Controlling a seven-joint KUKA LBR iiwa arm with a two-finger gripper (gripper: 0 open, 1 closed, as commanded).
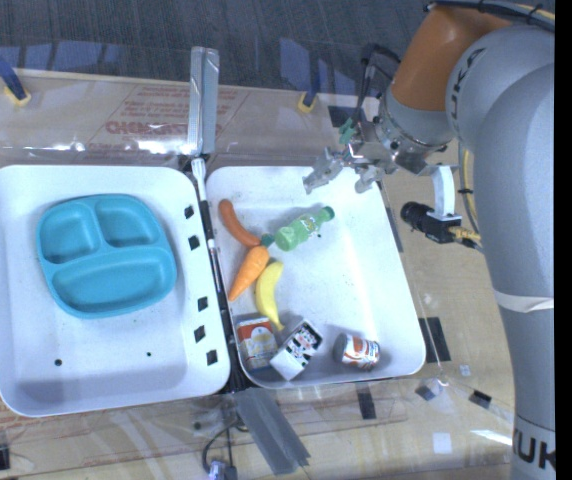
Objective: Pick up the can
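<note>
A robotics laboratory or test cell is indicated rather than a home or kitchen. Two shallow white bins (96, 388) are set side by side on a bench (86, 103) covered with a clear sheet, which is held down by blue clips (8, 80). An industrial grey arm (511, 148) with an orange band is mounted at the right, with cabling run along it. Toy-like food items, among them a plastic carrot (248, 271) and banana (268, 292), are gathered in one bin. The floor beyond appears to be dark carpet, though this is hard to judge.
</note>
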